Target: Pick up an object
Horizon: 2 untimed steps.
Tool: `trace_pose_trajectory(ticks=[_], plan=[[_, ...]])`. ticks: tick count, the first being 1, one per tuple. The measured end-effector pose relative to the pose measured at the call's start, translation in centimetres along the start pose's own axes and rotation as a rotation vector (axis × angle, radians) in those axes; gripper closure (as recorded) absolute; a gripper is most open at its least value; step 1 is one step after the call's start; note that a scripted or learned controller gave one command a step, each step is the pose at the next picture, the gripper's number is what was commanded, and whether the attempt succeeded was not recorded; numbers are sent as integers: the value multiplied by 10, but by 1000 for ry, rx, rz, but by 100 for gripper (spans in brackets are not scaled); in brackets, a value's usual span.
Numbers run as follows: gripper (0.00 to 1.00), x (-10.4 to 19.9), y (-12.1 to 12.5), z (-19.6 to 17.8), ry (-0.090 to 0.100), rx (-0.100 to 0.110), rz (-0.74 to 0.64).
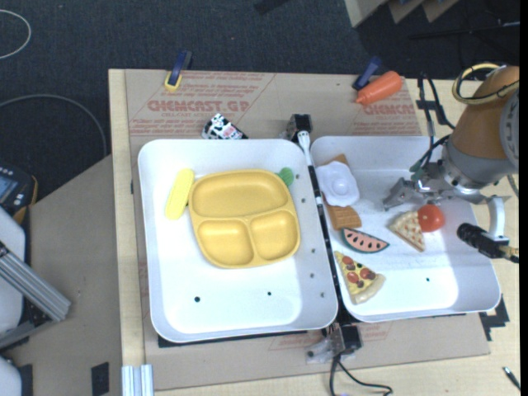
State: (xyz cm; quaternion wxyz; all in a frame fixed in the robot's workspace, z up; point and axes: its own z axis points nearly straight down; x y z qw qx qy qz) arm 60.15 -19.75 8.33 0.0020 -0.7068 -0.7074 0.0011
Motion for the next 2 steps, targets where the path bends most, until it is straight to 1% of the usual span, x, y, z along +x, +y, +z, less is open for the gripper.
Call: trace_pose_trajectory(ticks=[1,2], plan=[[100,0,1,-13,-2,-6,0],[100,-8,2,-60,-5,-11,1]])
